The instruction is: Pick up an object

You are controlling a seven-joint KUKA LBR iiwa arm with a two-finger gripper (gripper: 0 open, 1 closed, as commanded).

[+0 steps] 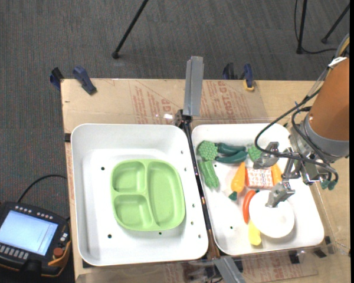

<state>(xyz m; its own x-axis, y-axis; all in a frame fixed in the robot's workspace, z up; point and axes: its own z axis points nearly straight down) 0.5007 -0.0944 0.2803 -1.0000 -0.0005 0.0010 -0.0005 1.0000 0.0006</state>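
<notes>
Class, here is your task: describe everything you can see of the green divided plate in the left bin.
The green divided plate is pale lime green with a smooth, plastic-looking surface and rounded corners. Raised ridges split it into three compartments: two smaller ones on the camera view's left and one long one on the right. It lies flat, right way up, slightly turned, near the middle of the left white bin, resting on the bin's floor. Nothing else touches it, and the gripper is over the other bin.

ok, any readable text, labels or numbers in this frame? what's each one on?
Nothing reads cleanly.
Red print on the cardboard sheet under the bins: letters and triangle marks, too blurred to read.
Orange box in the right bin: pale label, print too small to read.
Pendant at lower left: lit screen, no text resolves.
</notes>
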